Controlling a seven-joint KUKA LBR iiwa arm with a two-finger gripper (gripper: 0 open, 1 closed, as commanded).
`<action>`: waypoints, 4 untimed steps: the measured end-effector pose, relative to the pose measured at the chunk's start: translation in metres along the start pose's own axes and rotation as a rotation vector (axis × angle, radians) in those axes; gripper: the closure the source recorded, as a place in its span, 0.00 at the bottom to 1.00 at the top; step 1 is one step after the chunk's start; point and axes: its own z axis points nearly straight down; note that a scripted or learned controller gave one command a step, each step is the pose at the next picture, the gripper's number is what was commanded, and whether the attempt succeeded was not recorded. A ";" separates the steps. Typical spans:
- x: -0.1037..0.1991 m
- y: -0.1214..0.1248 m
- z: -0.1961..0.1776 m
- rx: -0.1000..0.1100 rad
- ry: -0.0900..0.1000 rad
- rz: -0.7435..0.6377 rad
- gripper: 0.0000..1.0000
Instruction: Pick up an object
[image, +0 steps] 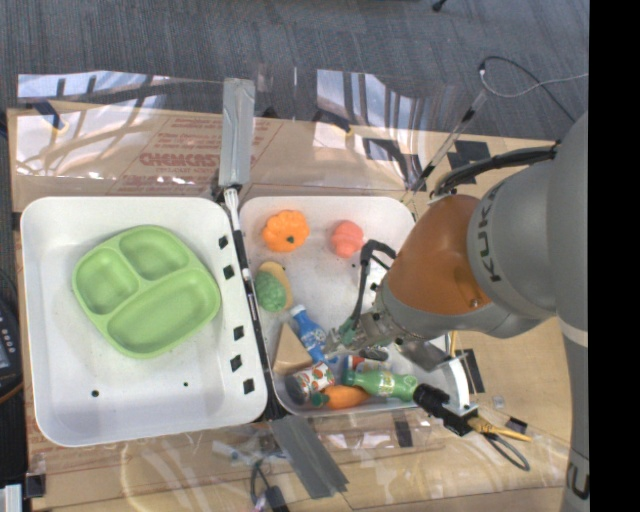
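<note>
gripper (352, 340) low over the crowded right bin (330, 215)
i can't tell my finger state; blue tube (307, 331) and green bottle (385, 384) lie nearest.

Hand (352, 338) mostly hidden under the arm's orange band (440, 265); right bin's (300, 215) four-o'clock corner covered too.

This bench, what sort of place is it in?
Probably a robot lab's grasping test rig: a KUKA arm reaches over two taped-down white bins, one with toy food such as a pumpkin, the other a green plate.
</note>
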 end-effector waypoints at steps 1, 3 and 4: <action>0.000 0.000 0.000 0.000 0.000 0.000 0.00; 0.026 0.008 0.029 -0.009 0.002 0.256 0.00; -0.028 -0.005 0.017 -0.004 -0.002 0.330 0.00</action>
